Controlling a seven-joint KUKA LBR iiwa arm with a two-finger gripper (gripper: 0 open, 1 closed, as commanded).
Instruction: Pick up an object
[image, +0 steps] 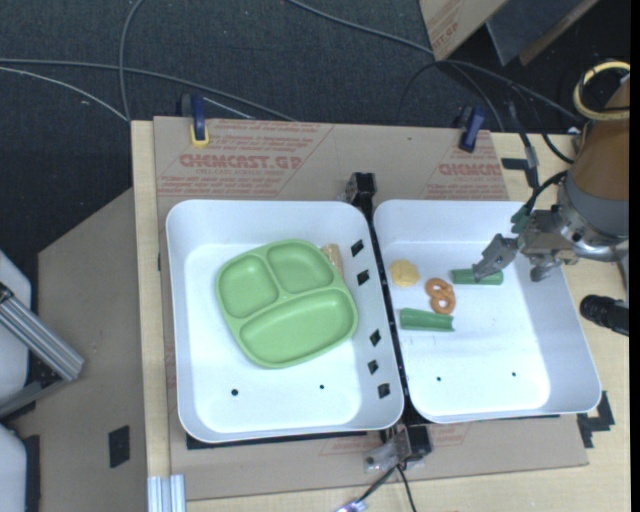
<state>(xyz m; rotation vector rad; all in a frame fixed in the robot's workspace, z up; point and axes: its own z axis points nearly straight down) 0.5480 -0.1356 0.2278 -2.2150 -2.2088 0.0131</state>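
0 picks done: your tool (492, 268) sits at green piece (476, 277) in right bin (560, 390), grip state unclear, lift left

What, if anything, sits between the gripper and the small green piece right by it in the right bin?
Nothing visible does. The gripper hangs at the near end of the small dark-green flat piece in the right white bin. The orange pretzel-shaped toy, yellow round toy and green pod-shaped toy lie farther left.
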